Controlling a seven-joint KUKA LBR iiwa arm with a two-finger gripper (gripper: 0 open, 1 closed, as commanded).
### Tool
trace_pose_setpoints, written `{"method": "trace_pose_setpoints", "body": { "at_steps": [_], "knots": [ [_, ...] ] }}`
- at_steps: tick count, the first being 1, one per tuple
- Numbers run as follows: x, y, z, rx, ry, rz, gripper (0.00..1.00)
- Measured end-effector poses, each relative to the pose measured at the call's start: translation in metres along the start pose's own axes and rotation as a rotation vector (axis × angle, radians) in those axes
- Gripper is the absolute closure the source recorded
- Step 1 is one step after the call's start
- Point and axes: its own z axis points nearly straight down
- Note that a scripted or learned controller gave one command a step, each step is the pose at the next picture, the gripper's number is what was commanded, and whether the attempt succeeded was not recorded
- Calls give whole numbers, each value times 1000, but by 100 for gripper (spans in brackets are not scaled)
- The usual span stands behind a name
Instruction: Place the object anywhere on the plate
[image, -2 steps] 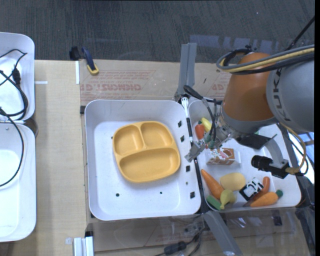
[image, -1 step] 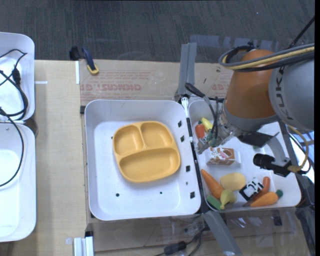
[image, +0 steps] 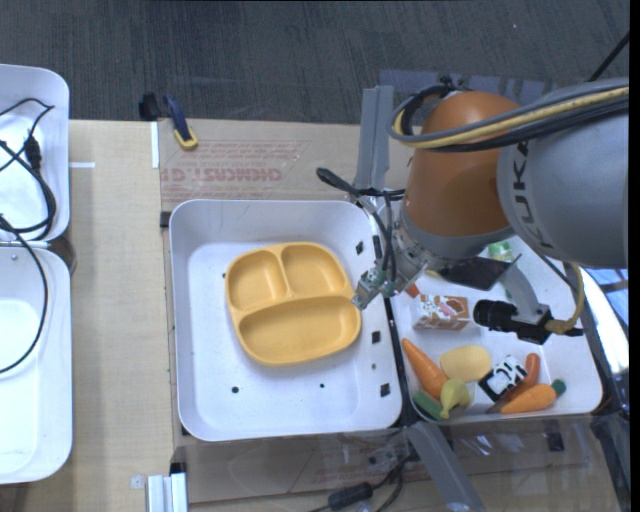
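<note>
A pale wooden worktop (image: 110, 300) stands against dark grey carpet and carries two shallow white bins side by side. The claw (image: 372, 287) hangs over the ridge where the two bins meet, just beside the right edge of the yellow plate (image: 292, 302); whether it is released or clenched cannot be told, and nothing can be seen between its tips. Above it the arm (image: 520, 170) swells into an orange band and a grey shell with part of the maker's name showing, letters "KU".

The plate, split into three sections, lies flat in the left bin (image: 200, 400). In the right bin (image: 590, 350) lie a small printed carton (image: 442, 313), a carrot (image: 424, 368), a pale yellow potato-like piece (image: 466, 361), a black-and-white block (image: 502, 377), a second carrot (image: 527, 398) and a green-and-yellow piece (image: 448, 398). The carton's printing is too small to read.

Behind the left bin a flattened cardboard sheet (image: 240, 165) shows red lettering, upside down and reversed, not clearly legible. A blue-and-yellow clamp (image: 176, 120) sits at its far corner.
</note>
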Motion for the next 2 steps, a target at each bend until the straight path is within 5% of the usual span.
{"method": "trace_pose_setpoints", "body": {
  "at_steps": [1,2],
  "knots": [
    [8,-4,29,2,1,63,100],
    [-15,-80,-43,0,0,-45,100]
  ]
}}
